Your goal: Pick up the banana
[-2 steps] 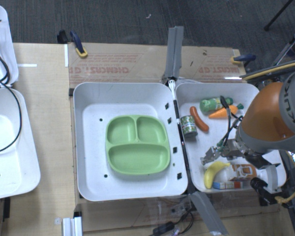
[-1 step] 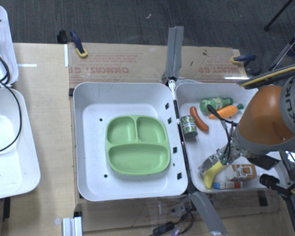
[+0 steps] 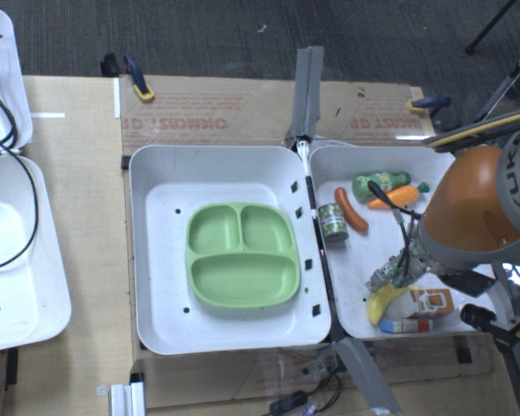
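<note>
Banana [image 3: 383, 303] lies near the front of the right bin [image 3: 351, 323], beside a small carton [image 3: 429, 303], and my claw [image 3: 388, 276] sits right over its upper end, though whether my jaws are open or closed I cannot tell.

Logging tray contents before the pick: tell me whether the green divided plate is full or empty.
Empty. The green three-compartment plastic plate in the left white bin shows only bare green in all three sections.
</note>
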Robot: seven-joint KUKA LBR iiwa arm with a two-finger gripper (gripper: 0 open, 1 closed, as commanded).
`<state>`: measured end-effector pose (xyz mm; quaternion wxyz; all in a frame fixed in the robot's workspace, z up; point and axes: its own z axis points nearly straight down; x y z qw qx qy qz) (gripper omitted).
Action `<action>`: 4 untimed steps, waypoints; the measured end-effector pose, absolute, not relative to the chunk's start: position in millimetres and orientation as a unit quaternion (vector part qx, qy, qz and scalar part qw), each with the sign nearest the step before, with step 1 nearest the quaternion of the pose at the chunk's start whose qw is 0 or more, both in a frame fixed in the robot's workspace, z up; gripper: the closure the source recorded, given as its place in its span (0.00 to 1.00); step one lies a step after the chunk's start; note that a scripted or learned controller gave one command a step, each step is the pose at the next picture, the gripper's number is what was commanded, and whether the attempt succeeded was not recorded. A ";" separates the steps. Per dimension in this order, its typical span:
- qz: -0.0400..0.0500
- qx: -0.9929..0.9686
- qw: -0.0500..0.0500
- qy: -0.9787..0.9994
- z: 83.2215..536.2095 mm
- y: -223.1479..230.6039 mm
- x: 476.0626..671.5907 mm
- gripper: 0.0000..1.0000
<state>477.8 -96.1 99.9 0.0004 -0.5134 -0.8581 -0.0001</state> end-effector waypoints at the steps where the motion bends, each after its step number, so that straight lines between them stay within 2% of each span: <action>1: 0.000 -0.513 0.000 -0.858 99.9 -96.1 477.8 0.00; 2: 0.000 -0.524 0.000 -0.852 191.2 -90.2 484.6 0.00; 3: 0.001 -0.591 0.001 -0.807 90.7 -106.9 476.8 0.00; 4: 0.001 -0.592 0.001 -0.806 99.4 -107.5 477.0 1.00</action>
